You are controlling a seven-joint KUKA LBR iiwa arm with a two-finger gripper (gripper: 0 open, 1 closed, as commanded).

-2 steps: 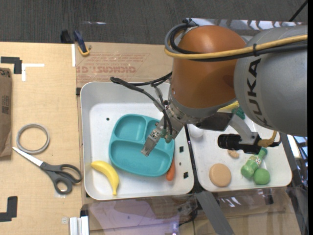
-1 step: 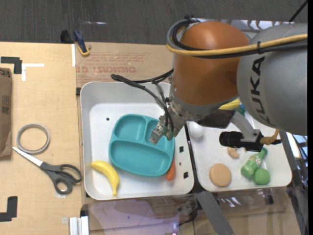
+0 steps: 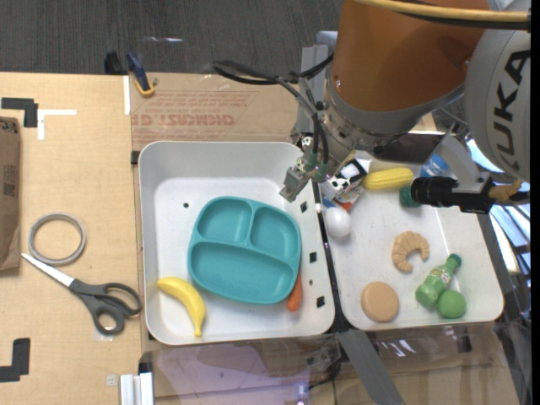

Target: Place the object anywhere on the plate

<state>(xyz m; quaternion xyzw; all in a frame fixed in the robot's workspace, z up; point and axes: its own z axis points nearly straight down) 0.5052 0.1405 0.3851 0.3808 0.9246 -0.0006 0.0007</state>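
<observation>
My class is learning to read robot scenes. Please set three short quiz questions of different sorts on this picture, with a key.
1. True or false: the banana lies on the teal plate.
2. Which bin holds the croissant: A left, B right?
3. Fill in: the carrot lies against the plate's ____ edge.

Key: 1 false, it lies beside the plate in the left bin; 2 B; 3 right.

Teal plate (image 3: 245, 251), three compartments, lies flat and slightly askew in the left white bin (image 3: 169, 175), nothing on its surface. Yellow banana (image 3: 187, 300) lies just beside its lower-left edge; an orange carrot (image 3: 294, 294) pokes out at its lower-right corner.
</observation>
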